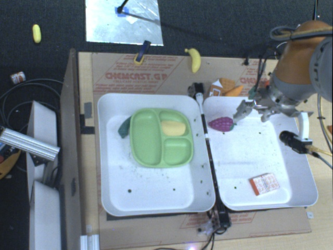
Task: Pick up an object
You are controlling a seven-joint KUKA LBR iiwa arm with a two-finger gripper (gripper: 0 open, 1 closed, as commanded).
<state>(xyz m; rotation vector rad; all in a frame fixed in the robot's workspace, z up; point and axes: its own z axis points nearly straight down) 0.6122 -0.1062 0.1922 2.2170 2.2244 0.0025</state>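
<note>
Purple fruit (221, 123): lies in the right bin (291, 191), just left of the gripper (255, 111).
Gripper: fingers spread apart, nothing between them.
Orange packet (264, 184): well below the gripper, same bin.

Dark carpeted floor (47, 9) surrounds the bench (156, 69), a brown board printed with red lettering. At 12 o'clock a shiny metal sheet (124, 14) lies on the floor. At 9 o'clock, black cables (23, 105) coil beside white metal framing (41, 155).
</note>
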